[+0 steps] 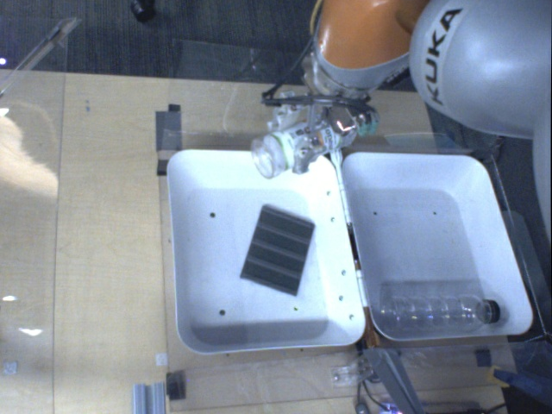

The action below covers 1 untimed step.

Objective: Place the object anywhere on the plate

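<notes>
Gripper (304, 145) closed on a clear jar (274, 153); below it lay the dark ridged plate (277, 249). You risked the jar rolling off on release.

- On my arm (483, 50), at the far right of the scene, the grey casing carries the brand "KUKA" in dark capital letters. The word runs at a slant along the curve of the casing, just right of my orange band (362, 20).
- Nothing else here gives me letters, numbers or signs I can make out: whatever may be printed on the smaller things is too blurred or too small to read.
</notes>
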Each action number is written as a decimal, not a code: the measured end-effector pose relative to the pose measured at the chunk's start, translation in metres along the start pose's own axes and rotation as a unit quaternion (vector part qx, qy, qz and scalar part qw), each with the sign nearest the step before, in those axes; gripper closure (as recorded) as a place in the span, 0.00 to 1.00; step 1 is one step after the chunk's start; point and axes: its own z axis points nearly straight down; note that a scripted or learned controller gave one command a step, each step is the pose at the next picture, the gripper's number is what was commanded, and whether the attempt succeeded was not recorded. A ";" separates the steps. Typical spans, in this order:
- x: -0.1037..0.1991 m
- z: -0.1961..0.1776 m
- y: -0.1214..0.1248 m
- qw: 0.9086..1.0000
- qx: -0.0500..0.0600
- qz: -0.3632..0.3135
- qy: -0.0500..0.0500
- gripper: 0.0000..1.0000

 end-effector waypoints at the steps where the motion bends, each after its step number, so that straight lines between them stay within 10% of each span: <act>1: 0.031 0.008 -0.051 0.998 0.001 -0.066 0.013 1.00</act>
